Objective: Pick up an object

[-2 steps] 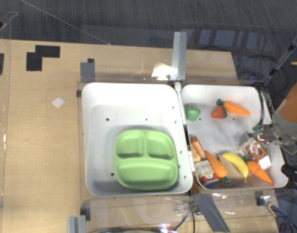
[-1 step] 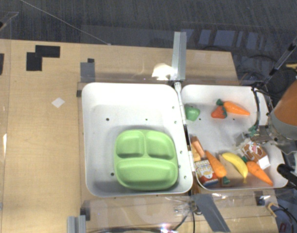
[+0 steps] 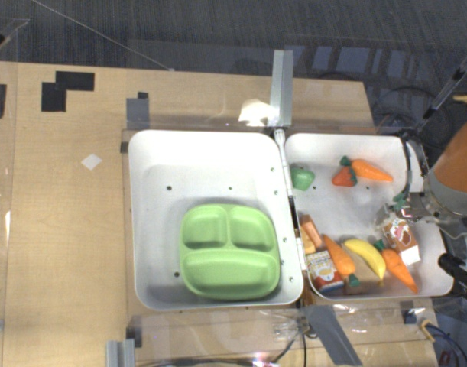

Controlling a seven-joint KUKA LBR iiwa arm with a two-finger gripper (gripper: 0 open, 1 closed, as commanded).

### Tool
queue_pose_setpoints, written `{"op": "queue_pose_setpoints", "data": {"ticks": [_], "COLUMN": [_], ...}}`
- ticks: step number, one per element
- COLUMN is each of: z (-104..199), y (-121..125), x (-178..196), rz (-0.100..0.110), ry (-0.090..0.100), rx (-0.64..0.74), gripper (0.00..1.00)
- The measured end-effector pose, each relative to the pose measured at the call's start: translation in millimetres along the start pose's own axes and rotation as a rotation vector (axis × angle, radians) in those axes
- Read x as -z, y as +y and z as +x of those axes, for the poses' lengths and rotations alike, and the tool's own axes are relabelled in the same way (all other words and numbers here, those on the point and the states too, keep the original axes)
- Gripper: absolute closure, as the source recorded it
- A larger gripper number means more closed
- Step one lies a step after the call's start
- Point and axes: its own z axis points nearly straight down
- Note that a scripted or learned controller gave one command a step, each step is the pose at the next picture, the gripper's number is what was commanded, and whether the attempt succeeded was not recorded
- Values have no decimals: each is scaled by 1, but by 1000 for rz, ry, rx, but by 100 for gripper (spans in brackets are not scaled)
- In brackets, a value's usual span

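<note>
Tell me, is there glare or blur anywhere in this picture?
Camera view: a bright glare patch sits on the bench just above where the two bins meet; soft shadow edges the green tray in the left bin; the arm at the right edge looks blurred; the toys stay fairly sharp.

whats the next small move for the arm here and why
Probably ease the gripper down over the wrapped snack just below it. The gripper sits at the right bin's right wall, nothing shows between its fingers, and that snack is the nearest object.
</note>
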Motion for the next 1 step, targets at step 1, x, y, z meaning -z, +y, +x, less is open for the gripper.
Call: {"op": "queue_pose_setpoints", "data": {"ticks": [1], "z": [10], "y": [-9], "x": [-11], "rz": [5], "ry": [-2], "rx": [-161], "gripper": [100]}}
